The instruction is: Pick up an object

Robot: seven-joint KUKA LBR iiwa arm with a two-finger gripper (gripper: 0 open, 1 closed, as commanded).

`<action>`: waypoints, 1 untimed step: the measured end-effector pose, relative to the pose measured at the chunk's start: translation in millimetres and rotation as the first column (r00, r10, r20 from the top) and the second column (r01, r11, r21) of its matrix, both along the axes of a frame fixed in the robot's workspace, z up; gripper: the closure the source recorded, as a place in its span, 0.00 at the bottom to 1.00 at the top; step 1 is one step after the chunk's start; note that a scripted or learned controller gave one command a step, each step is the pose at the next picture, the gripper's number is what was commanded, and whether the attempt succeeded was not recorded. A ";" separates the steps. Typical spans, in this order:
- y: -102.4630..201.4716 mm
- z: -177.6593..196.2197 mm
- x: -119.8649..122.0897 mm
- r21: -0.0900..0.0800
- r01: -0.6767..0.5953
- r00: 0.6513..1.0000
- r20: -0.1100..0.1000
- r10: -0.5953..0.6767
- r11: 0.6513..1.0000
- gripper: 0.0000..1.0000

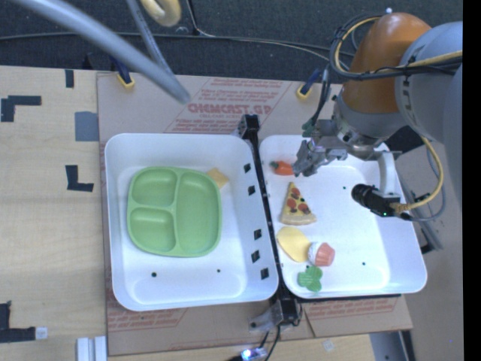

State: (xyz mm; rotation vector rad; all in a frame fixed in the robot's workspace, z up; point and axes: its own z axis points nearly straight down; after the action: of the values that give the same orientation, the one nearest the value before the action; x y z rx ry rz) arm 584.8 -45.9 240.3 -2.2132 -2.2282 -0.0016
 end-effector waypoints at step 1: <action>54.9 -12.4 22.5 -0.001 0.000 1.000 -0.001 0.000 1.000 1.00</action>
State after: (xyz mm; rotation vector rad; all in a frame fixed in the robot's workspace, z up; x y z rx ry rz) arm 607.3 9.0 227.9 -2.2134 -2.2277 0.0009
